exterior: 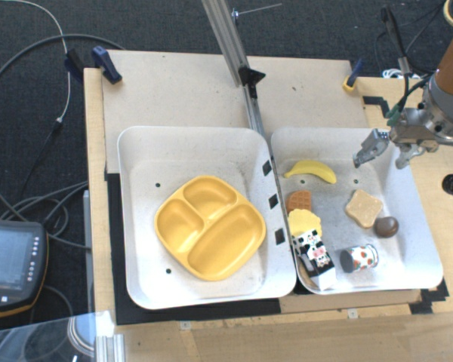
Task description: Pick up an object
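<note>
My tool [385,151] hangs over the far right part of the right bin [430,241], coming in from the right on the grey arm [445,104]. Its two fingers stand apart, nothing between them. One finger [368,148] points left toward the banana, the other [405,157] sits closer to the wrist. My guess: I'm parked above the clutter, ready to drop on a pick, target not yet committed.

All the candidates are in the right bin, bunched along its left wall and middle, which leaves my side fairly bare for the approach.

- banana [311,172]: yellow, curved, lying flat near the far end, apart from the rest. Nearest to my fingers on the left.
- bread slice [364,207]: tan, blocky, just below the tool; a brown ball [386,226] touches or nearly touches it.
- small can [360,259]: on its side, red and white label, near the front.
- waffle [300,200], yellow block [304,221] and a black-and-white carton [315,256]: stacked in a row against the left wall, hard to get fingers around.

Bread or banana look easiest, in my judgement: open space around both.

Left bin [136,202] holds a yellow divided plate [210,227]. Both bins sit on the tabletop [174,89].
</note>
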Motion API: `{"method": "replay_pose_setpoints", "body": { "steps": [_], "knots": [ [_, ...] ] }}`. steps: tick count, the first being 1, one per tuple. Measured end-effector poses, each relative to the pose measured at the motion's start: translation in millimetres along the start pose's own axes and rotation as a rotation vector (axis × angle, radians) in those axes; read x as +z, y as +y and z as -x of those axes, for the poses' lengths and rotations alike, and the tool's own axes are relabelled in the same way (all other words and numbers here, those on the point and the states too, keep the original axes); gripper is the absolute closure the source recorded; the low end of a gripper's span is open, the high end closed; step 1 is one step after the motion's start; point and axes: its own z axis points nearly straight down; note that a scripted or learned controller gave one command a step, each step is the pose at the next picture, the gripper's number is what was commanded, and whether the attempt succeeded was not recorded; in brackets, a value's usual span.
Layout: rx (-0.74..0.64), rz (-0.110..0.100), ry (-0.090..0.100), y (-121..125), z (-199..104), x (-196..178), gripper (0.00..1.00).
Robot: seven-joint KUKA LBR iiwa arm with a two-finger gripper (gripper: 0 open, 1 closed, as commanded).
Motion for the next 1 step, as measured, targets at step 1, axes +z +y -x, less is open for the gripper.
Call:
{"method": "replay_pose_setpoints", "body": {
  "steps": [1],
  "knots": [
    [0.002,0.002,-0.003,6.8,21.1,7.0,0.00]
  ]
}}
